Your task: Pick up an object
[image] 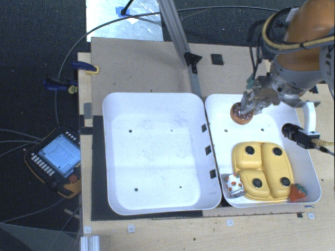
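Two shallow white plastic bins side by side on a tan bench top (141, 67). The left bin (112, 192) shows a bare floor with a few small dark holes. The right bin (222, 101) holds all the objects.

Arm (301, 41) enters from the right, grey body with an orange band, wrist angled down into the far part of the right bin. Gripper (250, 104) sits at the bin's far end, directly over a small round brown disc-shaped object with a paler centre (242, 115). The disc lies on the bin floor, just beside the bin's far-left corner region, its near and left edge visible below the gripper tip. Gripper tip overlaps or touches the disc's upper right edge; whether the claw is released or clenched cannot be told from this angle, and no grasp is visible.

Other contents, all at the near end of the right bin and well apart from the gripper:
- large yellow plastic block with four rounded lobes, each with a dark stud hole (263, 170)
- small white object with red dots (233, 184), touching the yellow block's near-left corner
- small red strawberry-like piece (298, 192) at the near-right corner, against the yellow block

A black cylindrical fitting (294, 133) hangs over the bin's right wall.

Off the bench, left: a handheld control pendant with lit screen (56, 158) on the dark floor.
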Controlling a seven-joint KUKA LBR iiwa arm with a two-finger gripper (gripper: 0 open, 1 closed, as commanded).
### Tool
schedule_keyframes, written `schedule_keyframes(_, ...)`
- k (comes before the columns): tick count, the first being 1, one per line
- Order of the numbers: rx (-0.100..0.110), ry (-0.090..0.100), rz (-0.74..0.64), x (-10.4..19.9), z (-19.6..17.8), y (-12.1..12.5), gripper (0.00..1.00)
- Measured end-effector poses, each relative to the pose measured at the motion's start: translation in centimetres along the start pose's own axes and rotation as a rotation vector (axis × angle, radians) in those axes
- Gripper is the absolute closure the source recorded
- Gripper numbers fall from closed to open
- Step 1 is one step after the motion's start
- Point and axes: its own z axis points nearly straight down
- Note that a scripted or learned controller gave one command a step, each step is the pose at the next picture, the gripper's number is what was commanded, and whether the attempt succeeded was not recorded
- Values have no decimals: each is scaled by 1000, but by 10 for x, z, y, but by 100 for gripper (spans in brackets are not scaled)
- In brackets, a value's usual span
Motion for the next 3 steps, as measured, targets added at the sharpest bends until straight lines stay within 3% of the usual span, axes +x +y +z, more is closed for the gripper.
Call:
schedule_keyframes(1,1,0,2,44,17,7,100)
schedule_keyframes(3,-1,0,1,133,38,53,100)
